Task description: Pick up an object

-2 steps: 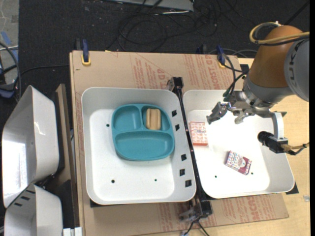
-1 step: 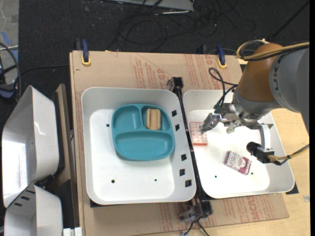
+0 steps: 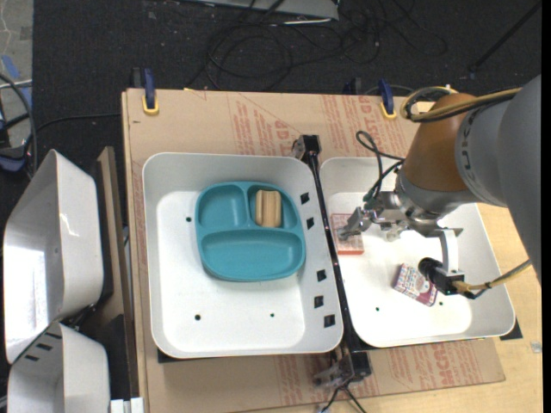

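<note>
We're looking down on the bench (image 3: 232,114), brown cardboard sheeting under two white bins side by side. In the left bin (image 3: 164,256) sits a teal divided tray (image 3: 245,248), and in its upper right compartment lies a tan wooden block (image 3: 268,208), upright in the frame. Over to the right bin (image 3: 482,317), where the action is: the grey arm (image 3: 499,144) with its orange band (image 3: 435,144) reaches in from the right, wrist turned toward the divider between the bins. The pincer (image 3: 353,224) hangs low at the bin's left side, directly over a small flat packet with a red and white face (image 3: 348,243), which lies just beside the divider. Whether the pincer is spread or closed, and whether it has any grip on that packet, I cannot tell; the metal blurs together there. Nearer the bin's front right lies a second item, a small purple and white packet (image 3: 414,284), well apart from the pincer, with a black cable fitting (image 3: 435,274) hanging just beside it.
</note>
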Tool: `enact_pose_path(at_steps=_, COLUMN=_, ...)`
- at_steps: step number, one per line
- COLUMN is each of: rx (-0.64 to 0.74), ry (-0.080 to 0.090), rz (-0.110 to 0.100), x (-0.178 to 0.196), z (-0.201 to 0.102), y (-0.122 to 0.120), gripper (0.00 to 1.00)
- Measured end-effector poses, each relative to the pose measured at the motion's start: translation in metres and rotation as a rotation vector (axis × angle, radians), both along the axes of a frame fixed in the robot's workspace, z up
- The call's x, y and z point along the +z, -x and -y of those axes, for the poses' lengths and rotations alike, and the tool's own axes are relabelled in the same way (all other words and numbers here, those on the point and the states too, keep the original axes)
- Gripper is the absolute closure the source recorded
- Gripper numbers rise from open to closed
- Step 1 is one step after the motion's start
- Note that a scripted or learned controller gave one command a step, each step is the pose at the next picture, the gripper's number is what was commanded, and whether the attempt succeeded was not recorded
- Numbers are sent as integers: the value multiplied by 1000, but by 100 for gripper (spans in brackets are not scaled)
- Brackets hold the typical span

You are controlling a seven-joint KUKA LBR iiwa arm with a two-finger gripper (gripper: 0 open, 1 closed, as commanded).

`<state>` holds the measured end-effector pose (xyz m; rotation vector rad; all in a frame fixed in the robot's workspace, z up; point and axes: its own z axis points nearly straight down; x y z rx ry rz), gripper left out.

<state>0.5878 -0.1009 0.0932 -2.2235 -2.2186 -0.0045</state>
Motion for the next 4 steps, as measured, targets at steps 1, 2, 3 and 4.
enact_pose_path(at_steps=1, rx=0, ry=-1, rz=8, x=14, z=-1, y=-3, gripper=100)
enact_pose_path(at_steps=2, rx=2, ry=4, rz=3, x=67, z=9, y=-8, gripper=100)
enact_pose_path(at_steps=3, rx=6, ry=3, rz=3, x=115, z=0, y=-10, gripper=100)
enact_pose_path(at_steps=4, rx=6, ry=3, rz=1, x=137, z=0, y=-11, gripper=100)
